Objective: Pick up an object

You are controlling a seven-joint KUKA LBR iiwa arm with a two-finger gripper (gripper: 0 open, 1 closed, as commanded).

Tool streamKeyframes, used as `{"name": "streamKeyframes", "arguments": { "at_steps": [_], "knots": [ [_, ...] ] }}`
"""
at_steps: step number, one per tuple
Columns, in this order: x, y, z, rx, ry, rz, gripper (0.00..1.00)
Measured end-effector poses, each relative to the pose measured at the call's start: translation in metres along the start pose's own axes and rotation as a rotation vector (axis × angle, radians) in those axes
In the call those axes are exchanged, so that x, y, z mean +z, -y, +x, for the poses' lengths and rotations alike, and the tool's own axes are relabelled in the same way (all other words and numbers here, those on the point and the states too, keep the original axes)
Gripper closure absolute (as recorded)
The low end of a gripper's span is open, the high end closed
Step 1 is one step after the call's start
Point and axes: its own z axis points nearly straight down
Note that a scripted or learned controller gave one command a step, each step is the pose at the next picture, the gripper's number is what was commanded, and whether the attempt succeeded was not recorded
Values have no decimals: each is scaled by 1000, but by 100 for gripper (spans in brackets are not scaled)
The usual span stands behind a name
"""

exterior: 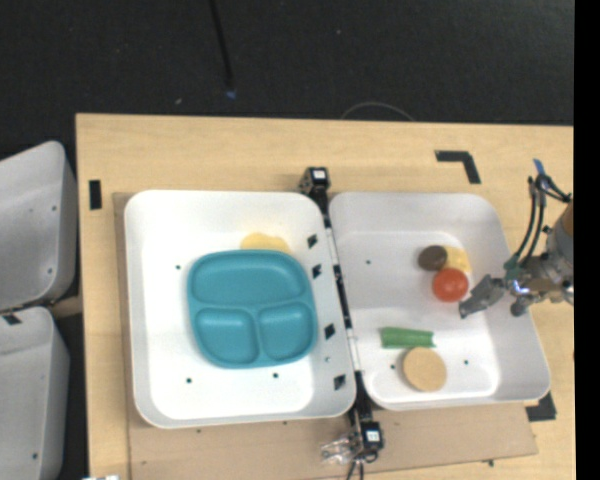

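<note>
A robotic claw is hovering over the right-hand shallow white plastic bin, near the tabletop's right edge, as it is sizing up a cluster of toy food for a pick. One dark finger is angling down and left toward a small round red ball-like item, which is lying just beside the fingertip but not between the fingers; the claw is carrying nothing, and whether its fingers are spread or closed cannot be told from this slanted overhead view.

The red piece is sitting touching a dark brown round piece and a yellow piece behind it, a tight huddle that is likely making a clean grip harder. Nearer the tabletop's front edge, a flat green strip and a tan round disc are lying apart from the huddle, in easier reach.

In the left-hand shallow white plastic bin, toward the tabletop's left edge, a teal three-compartment plastic tray is resting flat, partly covering a pale yellow item at its far rim.

The approach is appearing to be in its final stage, with the red item the probable target; the claw is likely needing to shift left and lower before closing.
</note>
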Motion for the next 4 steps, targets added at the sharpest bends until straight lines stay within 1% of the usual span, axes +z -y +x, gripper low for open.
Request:
{"name": "streamKeyframes", "arguments": {
  "at_steps": [1, 2, 3, 4],
  "knots": [
    [-7, -3, 1, -4, 4, -13, 0],
    [35, -4, 0, -1, 4, -10, 0],
    [97, -5, -6, -1, 4, -10, 0],
    [105, -5, -7, 4, 4, -11, 0]
  ]
}}
